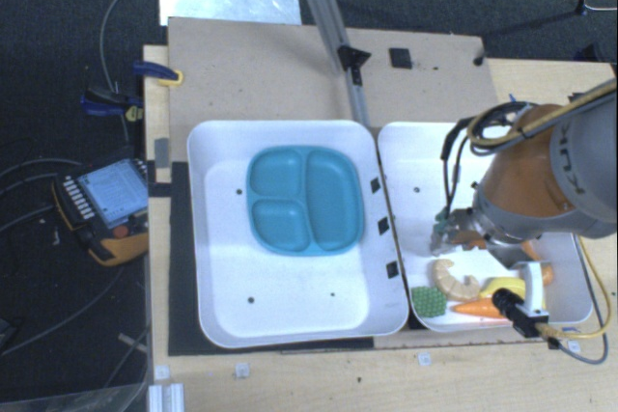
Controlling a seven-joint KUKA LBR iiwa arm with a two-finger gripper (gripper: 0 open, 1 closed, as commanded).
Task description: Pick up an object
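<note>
In the camera view the arm (541, 178) reaches in from the right and hangs low over the right bin (410, 159), its end effector (452, 232) just above the cluster of small things at the bin's near end. I judge this the approach step, before any grasp; whether the end effector is apart or together I cannot tell. The next move calls for a short descent onto one item without nudging its neighbours. Closest is a pale curved piece (452, 278), beside a green block (429, 301), an orange carrot-like piece (475, 309) and a yellow piece (504, 287). The left bin (222, 304) holds a blue divided plate (305, 200).
</note>
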